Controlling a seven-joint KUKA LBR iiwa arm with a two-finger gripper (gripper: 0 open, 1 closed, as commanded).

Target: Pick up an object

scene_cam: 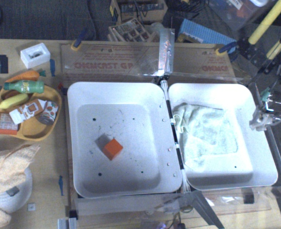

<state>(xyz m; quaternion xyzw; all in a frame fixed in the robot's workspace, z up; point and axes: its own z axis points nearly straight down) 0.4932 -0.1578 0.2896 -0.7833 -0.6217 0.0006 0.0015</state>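
Fingers' state cannot be told; gripper [264,120] is seen just right of right bin [262,171], orange block [113,148] in left bin [78,128]

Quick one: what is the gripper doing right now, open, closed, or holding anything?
Gripper: at the right bin's right edge; open or shut cannot be told.

Red lettering runs along the clear plastic sheet [116,61] behind the two bins, but it is too blurred to read with certainty. The small packets in the yellow bowl [23,130] carry illegible print.
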